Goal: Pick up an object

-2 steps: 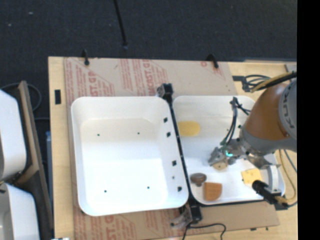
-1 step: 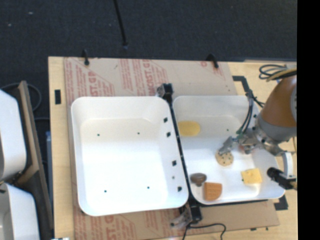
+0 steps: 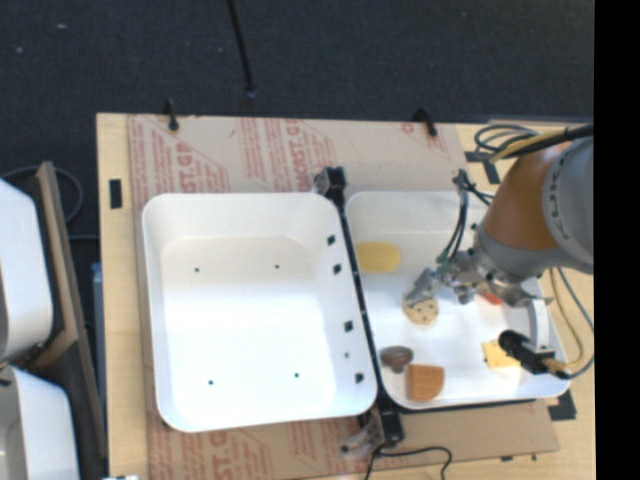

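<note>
The right bin [image 3: 400, 208] holds several small objects. A yellow oval piece [image 3: 378, 258] lies near its left wall. A tan round piece with dark dots [image 3: 423, 312] sits in the middle. Toward the front are a grey-brown lump [image 3: 397, 357] and an orange wedge [image 3: 425, 382]. A yellow block [image 3: 497, 355] lies at the front right, beside a black part of the arm. My gripper [image 3: 427, 290] hangs low in the right bin, just above and behind the tan round piece. Nothing is visibly held.
The left bin [image 3: 160, 268] stands beside the right one, with a black divider [image 3: 347, 278] between them. The arm's grey and orange body [image 3: 530, 218] covers the right bin's far right part. Cables [image 3: 500, 138] trail at the back right.
</note>
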Available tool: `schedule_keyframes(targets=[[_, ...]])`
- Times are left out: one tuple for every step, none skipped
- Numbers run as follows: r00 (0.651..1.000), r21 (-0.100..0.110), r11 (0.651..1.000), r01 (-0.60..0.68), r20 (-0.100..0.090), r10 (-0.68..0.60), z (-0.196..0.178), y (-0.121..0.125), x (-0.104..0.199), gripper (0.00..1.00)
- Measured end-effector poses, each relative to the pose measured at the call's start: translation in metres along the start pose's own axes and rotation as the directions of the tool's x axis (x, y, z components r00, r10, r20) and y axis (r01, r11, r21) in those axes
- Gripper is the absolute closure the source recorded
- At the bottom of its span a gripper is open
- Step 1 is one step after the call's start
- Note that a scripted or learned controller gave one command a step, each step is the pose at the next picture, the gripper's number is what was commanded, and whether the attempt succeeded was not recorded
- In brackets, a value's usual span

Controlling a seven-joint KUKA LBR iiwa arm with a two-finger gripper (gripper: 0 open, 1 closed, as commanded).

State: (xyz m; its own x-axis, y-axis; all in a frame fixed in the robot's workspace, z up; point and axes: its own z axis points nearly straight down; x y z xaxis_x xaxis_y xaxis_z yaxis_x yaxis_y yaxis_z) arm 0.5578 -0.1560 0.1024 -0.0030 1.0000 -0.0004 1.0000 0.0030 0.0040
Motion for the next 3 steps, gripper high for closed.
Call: schedule_keyframes(targets=[[1.0,-0.003,1.0,-0.003,0.0,0.003,-0.011,0.0,-0.002,1.0],[1.0,-0.001,1.0,0.001,-0.001,-0.001,-0.06,-0.017,0.054,1.0],[1.0,0.003,1.0,-0.003,0.0,0.003,-0.057,-0.019,0.052,0.0]])
